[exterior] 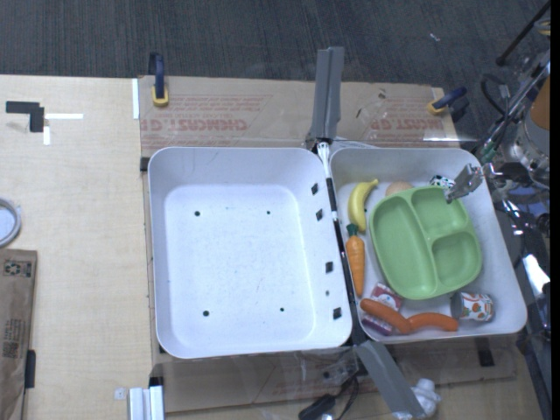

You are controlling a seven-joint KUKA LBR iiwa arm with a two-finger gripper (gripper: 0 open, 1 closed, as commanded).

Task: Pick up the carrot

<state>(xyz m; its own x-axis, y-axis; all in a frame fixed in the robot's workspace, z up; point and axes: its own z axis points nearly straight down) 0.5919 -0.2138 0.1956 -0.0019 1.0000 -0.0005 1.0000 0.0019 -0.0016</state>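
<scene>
The gripper [461, 185] hangs over the far right part of the right bin [506, 250], its tip just above the far rim of the green divided plate [426, 245]; at this size I cannot tell how it is set, and nothing can be seen caught in it. Directly beneath and toward the left of it lies that plate, which fills the bin's middle. Just to the far left of the claw, a small black-and-white object [440, 181] sits near the bin's back wall, and further left a pale round item [398, 187] and a banana [360, 201]. The carrot [355, 261] lies well to the left of the claw and nearer the camera, on the other side of the plate, close against the bin's left wall. Its long axis runs roughly front to back, green top toward the banana and point toward the near edge. Further out, near the front wall, lie two red sausages [409, 318] and a small patterned cup [475, 305]. Beyond the divider sits the left bin [156, 234]. To my eye, reaching the carrot calls for a traverse left across the plate, and for a grasp across the carrot's width.
</scene>
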